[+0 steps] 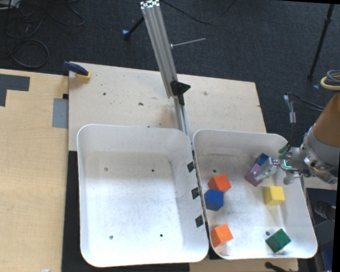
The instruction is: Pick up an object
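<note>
Camera view: the gripper [271, 168] is seen low over the right bin [295, 247], near its far right side. A purple block [254, 173] lies just to its left, close by or touching; a hold cannot be told. A yellow block [274, 195] sits just below. Orange [219, 183], blue [213, 199], orange [221, 234] and green [278, 240] blocks are farther off.

No readable text, label, brand or number appears on the bins, the blocks or the bench.
</note>
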`<state>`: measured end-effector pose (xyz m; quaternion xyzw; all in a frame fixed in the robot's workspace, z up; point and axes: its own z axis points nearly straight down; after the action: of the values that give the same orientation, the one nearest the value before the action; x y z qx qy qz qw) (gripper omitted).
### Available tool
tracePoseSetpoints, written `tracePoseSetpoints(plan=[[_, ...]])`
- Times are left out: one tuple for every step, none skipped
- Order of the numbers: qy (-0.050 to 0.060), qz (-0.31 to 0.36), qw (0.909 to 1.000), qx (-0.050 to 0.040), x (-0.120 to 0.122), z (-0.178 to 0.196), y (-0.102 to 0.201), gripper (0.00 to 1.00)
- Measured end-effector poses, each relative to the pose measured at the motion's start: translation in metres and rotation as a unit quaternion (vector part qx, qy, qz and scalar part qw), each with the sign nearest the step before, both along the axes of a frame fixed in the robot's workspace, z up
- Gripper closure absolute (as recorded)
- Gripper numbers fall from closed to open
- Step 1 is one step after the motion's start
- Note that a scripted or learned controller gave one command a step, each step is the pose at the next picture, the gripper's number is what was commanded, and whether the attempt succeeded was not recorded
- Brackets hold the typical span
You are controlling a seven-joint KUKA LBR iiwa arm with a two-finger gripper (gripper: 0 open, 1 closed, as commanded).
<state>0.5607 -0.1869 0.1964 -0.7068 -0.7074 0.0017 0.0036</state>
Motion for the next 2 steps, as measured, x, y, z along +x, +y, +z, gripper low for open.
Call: tracePoseSetpoints(plan=[[-0.002,0.000,1.0000,-0.0006,0.001,0.002,0.000,0.00],[0.000,0.000,1.0000,-0.0001,-0.006,-0.044,0.005,0.00]])
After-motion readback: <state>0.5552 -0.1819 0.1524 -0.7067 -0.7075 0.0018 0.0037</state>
